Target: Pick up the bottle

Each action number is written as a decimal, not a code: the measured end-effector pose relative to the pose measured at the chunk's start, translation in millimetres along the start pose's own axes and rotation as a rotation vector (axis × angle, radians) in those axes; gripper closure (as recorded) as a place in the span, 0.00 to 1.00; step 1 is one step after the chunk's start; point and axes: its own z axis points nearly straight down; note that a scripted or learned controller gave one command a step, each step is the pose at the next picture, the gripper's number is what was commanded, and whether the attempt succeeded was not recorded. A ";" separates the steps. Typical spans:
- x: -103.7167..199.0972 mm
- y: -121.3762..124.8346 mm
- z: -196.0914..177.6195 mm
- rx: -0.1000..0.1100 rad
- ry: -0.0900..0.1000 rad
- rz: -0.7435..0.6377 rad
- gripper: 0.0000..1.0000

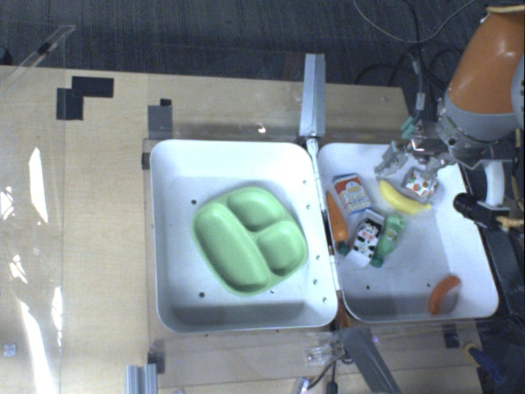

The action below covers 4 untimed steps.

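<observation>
From the overhead camera I see the hand (417,161) hanging over the back of the right bin (467,245), above a small patterned carton (421,187); I cannot tell how it is set. The green bottle (388,239) lies on its side near the bin's middle, touching a black-and-white carton (366,236), just below the banana (402,199). A carrot (337,217) lies along the divider. The left bin (164,245) holds a green divided plate (249,238).

Green tray (250,238), banana (402,199), perhaps carrot (336,218)
</observation>
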 end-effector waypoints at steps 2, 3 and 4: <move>-44.9 -50.5 136.5 -0.005 -0.003 -0.277 0.00; -24.6 -61.3 149.7 -0.028 -0.024 -0.287 0.00; -16.1 -62.3 146.9 -0.020 -0.012 -0.296 1.00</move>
